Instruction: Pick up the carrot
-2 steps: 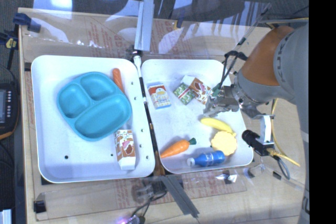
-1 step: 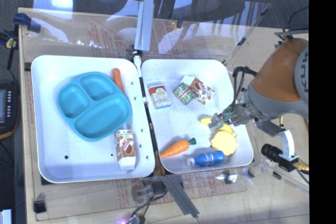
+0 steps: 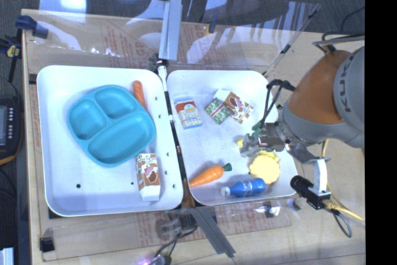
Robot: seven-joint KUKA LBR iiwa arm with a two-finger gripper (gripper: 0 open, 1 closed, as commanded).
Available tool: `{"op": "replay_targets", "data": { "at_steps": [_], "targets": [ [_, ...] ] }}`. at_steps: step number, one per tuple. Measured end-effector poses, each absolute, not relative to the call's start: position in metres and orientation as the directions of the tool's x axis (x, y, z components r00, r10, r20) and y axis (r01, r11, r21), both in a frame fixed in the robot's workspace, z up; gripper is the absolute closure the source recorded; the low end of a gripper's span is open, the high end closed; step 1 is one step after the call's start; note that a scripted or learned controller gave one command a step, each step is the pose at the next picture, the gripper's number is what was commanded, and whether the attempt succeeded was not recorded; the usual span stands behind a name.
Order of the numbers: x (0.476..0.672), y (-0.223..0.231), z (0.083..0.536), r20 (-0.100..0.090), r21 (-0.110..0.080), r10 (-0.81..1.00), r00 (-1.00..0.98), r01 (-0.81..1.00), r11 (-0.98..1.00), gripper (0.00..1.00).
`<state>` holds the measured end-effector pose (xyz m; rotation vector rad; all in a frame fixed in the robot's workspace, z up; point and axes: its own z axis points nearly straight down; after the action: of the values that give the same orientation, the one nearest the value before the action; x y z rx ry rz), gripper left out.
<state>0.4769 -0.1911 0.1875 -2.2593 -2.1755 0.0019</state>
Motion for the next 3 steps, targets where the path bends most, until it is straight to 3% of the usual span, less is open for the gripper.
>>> {"op": "replay_targets", "data": {
  "at_steps": [1,2,3],
  "targets": [
    [0.477,-0.191,0.187,0.003,-0.005,0.999,0.038,0.999,-0.038,0.00],
    [0.476,-0.145,0.090,0.002,-0.006,0.988,0.156,0.988,-0.156,0.00],
    [0.476,-0.111,0.104,0.000,-0.004,0.973,0.230,0.973,-0.230,0.00]
  ]
}}
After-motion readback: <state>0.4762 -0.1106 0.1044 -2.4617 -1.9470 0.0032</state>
